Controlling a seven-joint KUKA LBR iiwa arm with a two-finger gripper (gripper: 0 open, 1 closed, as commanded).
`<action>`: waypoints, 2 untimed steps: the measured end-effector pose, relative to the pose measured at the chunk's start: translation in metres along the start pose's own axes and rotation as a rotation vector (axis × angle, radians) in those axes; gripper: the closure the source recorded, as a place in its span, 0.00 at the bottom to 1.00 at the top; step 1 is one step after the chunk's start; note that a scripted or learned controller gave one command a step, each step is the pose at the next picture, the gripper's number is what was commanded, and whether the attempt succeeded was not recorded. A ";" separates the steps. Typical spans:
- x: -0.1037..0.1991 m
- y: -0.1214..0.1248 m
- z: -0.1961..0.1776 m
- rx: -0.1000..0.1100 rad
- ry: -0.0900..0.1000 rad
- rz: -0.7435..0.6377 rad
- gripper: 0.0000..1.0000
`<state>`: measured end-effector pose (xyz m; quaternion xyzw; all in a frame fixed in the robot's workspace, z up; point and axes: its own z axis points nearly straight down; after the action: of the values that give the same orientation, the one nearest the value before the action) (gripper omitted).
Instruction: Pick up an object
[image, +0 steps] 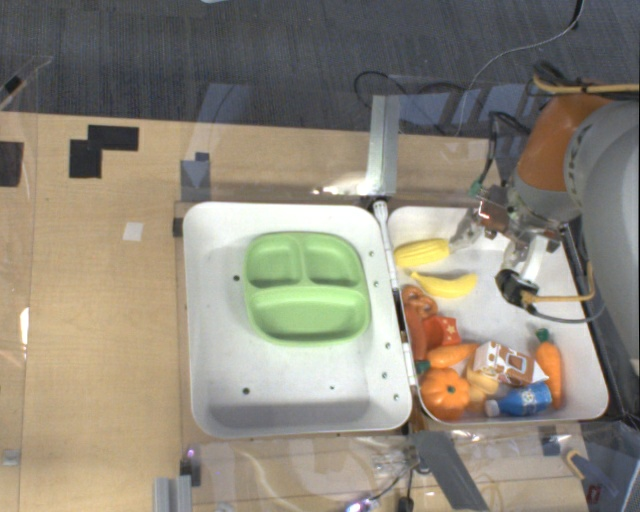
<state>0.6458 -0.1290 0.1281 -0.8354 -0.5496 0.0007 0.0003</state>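
Wooden bench (90, 330) carries two white bins: the left bin (215, 400) holds a green divided plate (305, 286). The right bin (590, 395) holds a corn cob (421, 251), banana (446, 285), pumpkin (444, 393) and carrot (549, 366). The gripper (492, 228) hangs over its far end, nothing visibly held; its fingers cannot be made out.

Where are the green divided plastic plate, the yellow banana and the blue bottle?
green divided plastic plate (304, 287), camera view, middle ridge
yellow banana (446, 285), camera view, mid-body
blue bottle (524, 399), camera view, its side
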 end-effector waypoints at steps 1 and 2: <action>-0.018 0.019 0.041 -0.009 0.002 -0.087 0.00; 0.034 -0.001 0.041 -0.012 0.002 -0.282 0.00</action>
<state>0.6581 -0.0972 0.0875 -0.7499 -0.6615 -0.0032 -0.0040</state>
